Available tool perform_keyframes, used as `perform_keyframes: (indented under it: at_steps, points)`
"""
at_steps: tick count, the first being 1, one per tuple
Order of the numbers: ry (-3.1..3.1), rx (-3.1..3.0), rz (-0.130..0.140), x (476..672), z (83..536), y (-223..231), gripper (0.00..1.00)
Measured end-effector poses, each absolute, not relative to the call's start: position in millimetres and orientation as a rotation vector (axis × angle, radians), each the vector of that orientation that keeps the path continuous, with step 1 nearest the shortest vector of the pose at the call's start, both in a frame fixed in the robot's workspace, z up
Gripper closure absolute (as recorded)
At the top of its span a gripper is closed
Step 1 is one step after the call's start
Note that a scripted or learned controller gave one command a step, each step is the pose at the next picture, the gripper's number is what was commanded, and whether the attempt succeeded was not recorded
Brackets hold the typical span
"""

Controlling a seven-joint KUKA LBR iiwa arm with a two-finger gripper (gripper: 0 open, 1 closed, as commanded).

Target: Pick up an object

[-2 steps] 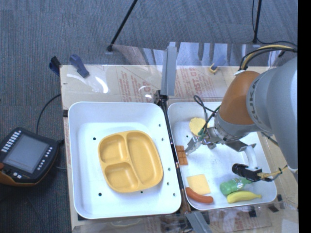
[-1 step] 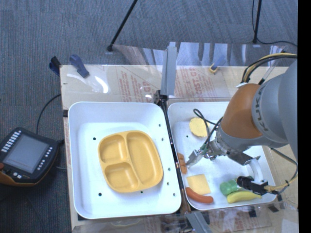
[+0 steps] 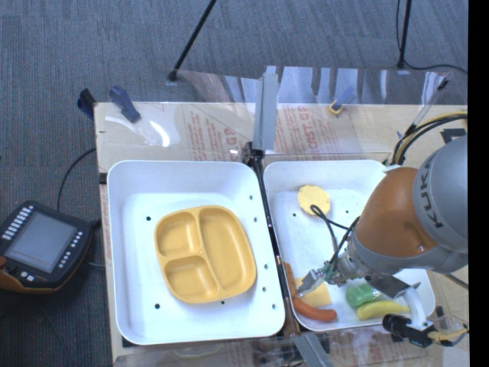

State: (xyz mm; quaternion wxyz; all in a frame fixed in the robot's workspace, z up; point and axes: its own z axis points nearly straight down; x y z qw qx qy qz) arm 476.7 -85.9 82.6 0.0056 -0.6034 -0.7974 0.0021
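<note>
Camera view had your arm (image 3: 401,220) reaching in from the right and bent low over the right bin (image 3: 359,176), with the jaws (image 3: 309,283) down at that bin's near-left corner. Whether they were spread or closed, you could not tell at this angle; the wrist and cables hid too much, and nothing was visibly pinched between them.

The candidates were clustered right there: a pale yellow wedge (image 3: 321,294) just beside the tip, a red-orange sausage (image 3: 315,310) lying along the near wall below it, and further right a green piece (image 3: 361,293) and a yellow banana-like piece (image 3: 380,309). A flat yellow disc (image 3: 314,199) sat well apart, toward the far side. The left bin (image 3: 137,182) carried only a yellow divided plate (image 3: 205,253).

You were, by my reading, at the approach or closing stage over the wedge, with no lift begun. The next move called for a firm close on one item alone, then a straight rise; the wall and the crowded neighbours left little room for error.
</note>
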Motion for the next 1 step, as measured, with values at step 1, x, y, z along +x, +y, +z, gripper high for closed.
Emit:
perform_keyframes:
  at_steps: [1]
  points:
    - [-2.485, -1.893, 0.008, 477.1, 89.0, -87.3, 1.00]
